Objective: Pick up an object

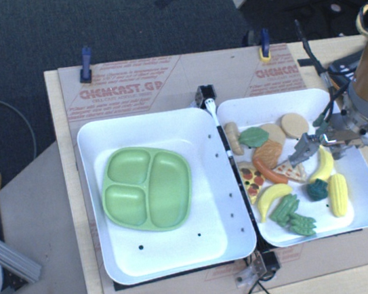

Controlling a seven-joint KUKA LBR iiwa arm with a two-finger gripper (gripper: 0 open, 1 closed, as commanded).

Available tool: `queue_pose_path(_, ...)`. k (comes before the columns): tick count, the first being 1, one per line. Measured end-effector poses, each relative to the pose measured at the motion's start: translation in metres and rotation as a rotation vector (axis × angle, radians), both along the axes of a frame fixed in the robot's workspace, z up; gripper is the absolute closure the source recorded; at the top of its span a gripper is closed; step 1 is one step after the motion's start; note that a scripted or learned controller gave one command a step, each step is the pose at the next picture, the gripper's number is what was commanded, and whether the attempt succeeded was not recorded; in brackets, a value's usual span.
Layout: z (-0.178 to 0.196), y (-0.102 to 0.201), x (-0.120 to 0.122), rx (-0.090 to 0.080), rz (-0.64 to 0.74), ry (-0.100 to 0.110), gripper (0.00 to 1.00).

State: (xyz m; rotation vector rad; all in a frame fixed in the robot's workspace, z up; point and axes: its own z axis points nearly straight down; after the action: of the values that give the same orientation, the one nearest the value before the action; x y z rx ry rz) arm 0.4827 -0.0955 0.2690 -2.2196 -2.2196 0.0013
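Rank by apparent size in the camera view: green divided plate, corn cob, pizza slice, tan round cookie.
1. green divided plate
2. corn cob
3. pizza slice and tan round cookie: look alike, not ranked.

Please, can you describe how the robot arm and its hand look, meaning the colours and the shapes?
The arm comes in from the right edge. Its visible part is a thick rounded segment with an orange-brown band above a grey wrist. Dark cables run along it near the wrist. The hand is small, dark grey metal, with two thin fingers narrowing toward their tips. No markings can be read on it.
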Motion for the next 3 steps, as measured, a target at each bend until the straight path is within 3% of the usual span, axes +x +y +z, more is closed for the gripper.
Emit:
queue_pose_path(1, 0.011, 0.0, 0.001, -0.001, 0.0, -0.003, 1.0)
queue_pose_path(2, -0.048, 0.042, 0.0, 0.002, 0.004, 0.006, 1.0)
queue_pose_path(3, -0.062, 0.104, -0.004, 0.002, 0.006, 0.004, 1.0)
